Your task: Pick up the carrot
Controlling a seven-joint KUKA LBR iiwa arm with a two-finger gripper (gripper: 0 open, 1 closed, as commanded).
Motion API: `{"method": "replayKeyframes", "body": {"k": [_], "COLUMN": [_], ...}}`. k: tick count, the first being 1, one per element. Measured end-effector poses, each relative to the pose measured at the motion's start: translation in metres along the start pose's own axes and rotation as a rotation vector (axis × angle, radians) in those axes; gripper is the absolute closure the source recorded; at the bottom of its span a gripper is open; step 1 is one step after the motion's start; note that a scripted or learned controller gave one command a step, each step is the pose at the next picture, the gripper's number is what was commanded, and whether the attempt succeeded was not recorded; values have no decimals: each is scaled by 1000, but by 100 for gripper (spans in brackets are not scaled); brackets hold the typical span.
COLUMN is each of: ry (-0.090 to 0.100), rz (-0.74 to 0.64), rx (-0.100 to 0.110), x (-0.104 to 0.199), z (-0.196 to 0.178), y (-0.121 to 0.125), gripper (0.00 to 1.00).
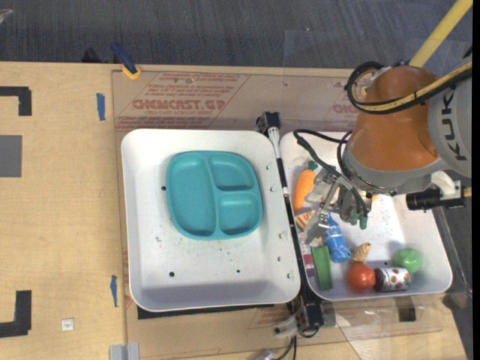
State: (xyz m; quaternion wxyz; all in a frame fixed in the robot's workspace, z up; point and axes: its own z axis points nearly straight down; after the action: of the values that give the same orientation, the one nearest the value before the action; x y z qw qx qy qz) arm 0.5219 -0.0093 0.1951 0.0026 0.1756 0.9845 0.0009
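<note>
The carrot is orange with a green top and lies at the left edge of the right bin, close to the divider between the bins. My gripper hangs low over the right bin, just right of the carrot and slightly nearer the front, tangled visually with cables and toys. The carrot rests on the bin floor beside the gripper. The arm's orange band and wrist cover the back half of this bin.
In the right bin's front lie a blue toy, a green block, a red tomato, a small can and a green ball. A teal divided plate sits in the left bin.
</note>
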Motion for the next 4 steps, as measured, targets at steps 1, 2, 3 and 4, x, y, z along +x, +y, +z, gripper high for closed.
{"method": "replayKeyframes", "body": {"k": [1, 2, 3, 4], "ry": [-1, -2, -4, -7], "rz": [268, 524, 799, 371], "rx": [1, 1, 0, 2], "x": [-59, -76, -135, -153], "z": [10, 100, 107, 107], "y": [-1, -84, -50, -118], "gripper": [0, 0, 0, 0]}}
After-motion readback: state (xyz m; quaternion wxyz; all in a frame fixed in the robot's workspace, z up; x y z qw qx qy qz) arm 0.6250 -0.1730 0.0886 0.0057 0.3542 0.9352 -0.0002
